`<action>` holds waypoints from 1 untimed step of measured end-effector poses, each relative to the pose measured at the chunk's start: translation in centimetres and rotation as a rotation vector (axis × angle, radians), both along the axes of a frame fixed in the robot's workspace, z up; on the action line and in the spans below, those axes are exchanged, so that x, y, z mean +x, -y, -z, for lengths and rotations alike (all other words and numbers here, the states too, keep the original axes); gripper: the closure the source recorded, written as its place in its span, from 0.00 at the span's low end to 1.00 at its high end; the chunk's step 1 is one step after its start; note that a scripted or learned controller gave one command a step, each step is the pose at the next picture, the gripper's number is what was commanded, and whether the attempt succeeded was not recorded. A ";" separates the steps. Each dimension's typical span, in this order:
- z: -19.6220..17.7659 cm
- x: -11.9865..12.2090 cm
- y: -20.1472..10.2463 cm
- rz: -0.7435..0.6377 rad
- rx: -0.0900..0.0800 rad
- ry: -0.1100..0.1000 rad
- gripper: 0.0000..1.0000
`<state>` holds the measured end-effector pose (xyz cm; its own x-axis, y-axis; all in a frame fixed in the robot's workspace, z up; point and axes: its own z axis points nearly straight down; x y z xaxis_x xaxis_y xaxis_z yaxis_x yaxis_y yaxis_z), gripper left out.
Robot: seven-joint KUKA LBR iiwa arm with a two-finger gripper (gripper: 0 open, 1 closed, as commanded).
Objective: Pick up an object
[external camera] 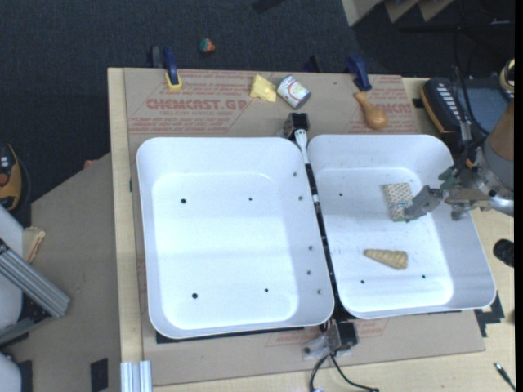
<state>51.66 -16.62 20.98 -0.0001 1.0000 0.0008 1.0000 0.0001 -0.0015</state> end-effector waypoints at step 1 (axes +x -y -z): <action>1.8 2.4 4.5 0.002 -0.003 0.004 0.00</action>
